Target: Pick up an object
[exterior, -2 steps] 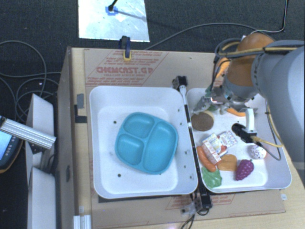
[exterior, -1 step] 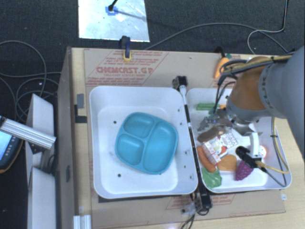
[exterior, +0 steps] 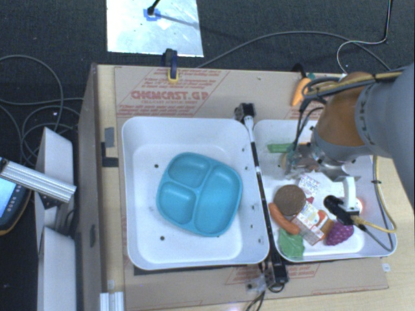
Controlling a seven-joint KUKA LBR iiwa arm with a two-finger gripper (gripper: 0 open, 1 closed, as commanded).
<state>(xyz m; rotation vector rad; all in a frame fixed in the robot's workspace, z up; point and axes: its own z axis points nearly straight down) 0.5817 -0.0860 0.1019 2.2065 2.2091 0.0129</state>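
Over the right bin (exterior: 275, 133), at its upper left part, my gripper (exterior: 293, 164) hangs below my grey arm (exterior: 384, 118) and its glossy orange band (exterior: 338, 125). My wrist hides it from this view, so I cannot tell whether it is wide, narrow or holding something.

Both of the 2 bins are shallow, smooth white plastic with rounded corners, and they sit on a sheet of brown cardboard (exterior: 168, 96) printed in red.

The things to pick lie in the right bin. A flat green strip (exterior: 279, 148) lies just beside my gripper, toward the far wall. Nearer the front are a round, matte brown disc (exterior: 290, 199), a long orange carrot-like piece (exterior: 283, 219) touching the disc's lower edge, a crinkled green leaf shape (exterior: 291, 245), a small boxy printed carton (exterior: 312, 222), a knobbly purple cluster (exterior: 339, 233) and a thin white printed card (exterior: 310, 184).

The left bin (exterior: 139, 173) holds 1 smooth blue plate (exterior: 200, 194), rounded-square and split into 3 compartments.
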